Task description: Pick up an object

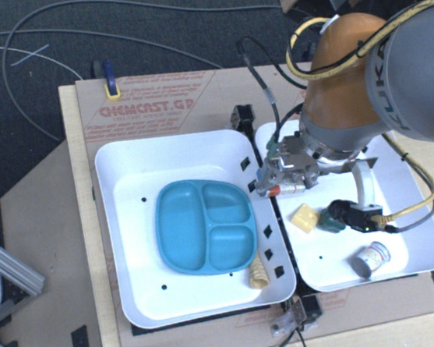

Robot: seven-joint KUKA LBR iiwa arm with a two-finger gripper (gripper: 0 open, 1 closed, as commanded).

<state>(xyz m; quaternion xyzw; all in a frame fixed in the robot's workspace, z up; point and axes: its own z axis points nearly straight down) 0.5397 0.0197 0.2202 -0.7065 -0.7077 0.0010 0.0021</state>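
Block (304, 218), yellow, lies in the right bin (416, 258), just below the hand (279, 181) in the view and a little to its right, skewed to the bin wall. The hand hangs over the divide between the bins; I cannot tell whether it is wide or narrow. The can (369, 258) lies farther off down-right and the plate (205, 225) to the left, so the block looks nearest.

Arm (416, 66) is looking chunky and grey, wearing a glossy orange band (344, 59) above the wrist (336, 137), with a yellow cable (292, 45) looping over it and black cables (263, 84) trailing off the wrist.
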